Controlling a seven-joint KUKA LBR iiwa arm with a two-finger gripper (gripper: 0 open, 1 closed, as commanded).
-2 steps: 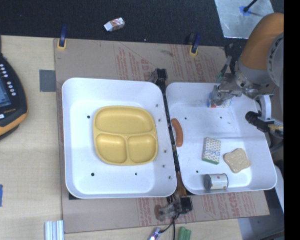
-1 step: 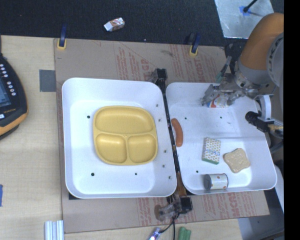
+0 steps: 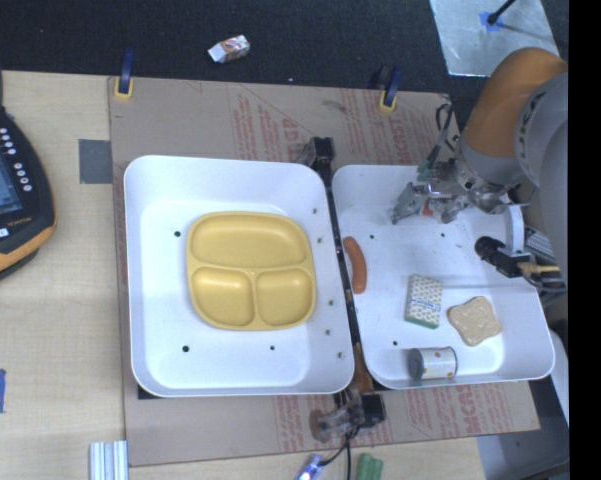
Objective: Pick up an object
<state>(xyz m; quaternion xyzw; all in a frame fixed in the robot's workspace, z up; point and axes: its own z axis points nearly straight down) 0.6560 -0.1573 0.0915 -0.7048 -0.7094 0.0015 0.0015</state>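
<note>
Bins sit side by side on a bench, seen from above at a slant. The left bin (image 3: 150, 358) holds a yellow divided tray (image 3: 250, 268). The right bin (image 3: 520, 363) holds four small things: a sausage (image 3: 356, 264) lying along its left wall, a patterned sponge (image 3: 424, 301) near the middle, a toast slice (image 3: 474, 320) just right of the sponge, and a can (image 3: 432, 363) on its side at the near edge. The arm (image 3: 510, 98) reaches in from the right, and its gripper (image 3: 425, 200) hangs over the far part of the right bin, well apart from all four things; whether it is open or closed cannot be told. No object is held, so the pick seems not yet begun. A good try would likely choose the sponge or toast, which lie away from the walls, centre over it, then descend straight. The sausage, tight against the wall, looks harder to straddle.
</note>
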